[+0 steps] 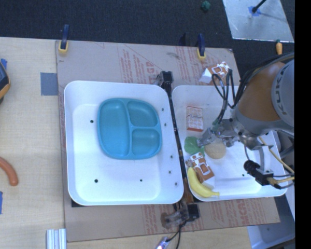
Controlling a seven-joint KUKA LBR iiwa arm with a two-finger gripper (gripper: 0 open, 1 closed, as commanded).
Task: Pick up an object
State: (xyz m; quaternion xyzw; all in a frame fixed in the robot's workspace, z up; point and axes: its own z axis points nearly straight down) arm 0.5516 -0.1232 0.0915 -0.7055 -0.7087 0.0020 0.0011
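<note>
The gripper [213, 137] was seen low in the right bin [233, 187], just above a round beige object [215, 150] and close to a green object [191, 144], but it could not be told whether it was open or closed. Just near of these, a small brown packet [201, 166] and a banana [198, 185] were crowded together. It was judged that a neighbour could be pushed or caught instead of the round object, because the things were lying so closely.
</note>
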